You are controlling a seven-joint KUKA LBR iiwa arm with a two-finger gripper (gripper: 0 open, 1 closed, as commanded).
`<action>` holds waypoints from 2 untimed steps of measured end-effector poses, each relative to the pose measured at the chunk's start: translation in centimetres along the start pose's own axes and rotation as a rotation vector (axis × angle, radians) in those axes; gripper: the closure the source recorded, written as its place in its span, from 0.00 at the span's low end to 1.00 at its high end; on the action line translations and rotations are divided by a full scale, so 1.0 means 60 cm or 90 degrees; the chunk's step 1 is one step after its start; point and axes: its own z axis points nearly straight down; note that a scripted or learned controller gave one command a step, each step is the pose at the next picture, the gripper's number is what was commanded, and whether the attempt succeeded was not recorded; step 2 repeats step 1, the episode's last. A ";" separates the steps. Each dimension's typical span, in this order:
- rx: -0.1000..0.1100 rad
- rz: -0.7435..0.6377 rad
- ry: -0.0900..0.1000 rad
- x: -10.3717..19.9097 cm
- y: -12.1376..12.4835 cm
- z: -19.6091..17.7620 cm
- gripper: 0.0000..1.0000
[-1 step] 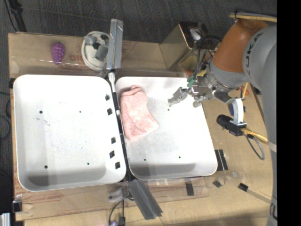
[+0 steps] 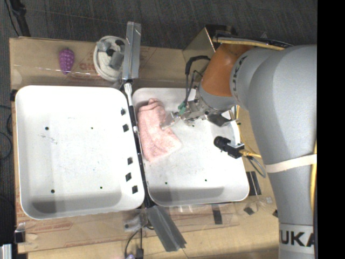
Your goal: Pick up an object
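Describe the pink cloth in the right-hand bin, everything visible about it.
The pink cloth looks like soft, fuzzy towelling, pale pink, bunched into a long crumpled heap. It lies flat on the floor of the right bin, close along its left wall. The gripper reaches its upper right edge; whether it grips the fabric cannot be told.

Robot lab — bins; KUKA arm

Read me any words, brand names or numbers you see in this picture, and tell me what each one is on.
"UKA": white letters on the grey arm, low at the picture's right; the start of the word is cut off.
Faint reddish print on the bench near the purple object: too blurred to read.
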 end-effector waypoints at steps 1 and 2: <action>0.001 -0.013 0.000 0.040 -0.031 0.000 0.00; 0.001 -0.013 0.000 0.040 -0.031 0.000 0.00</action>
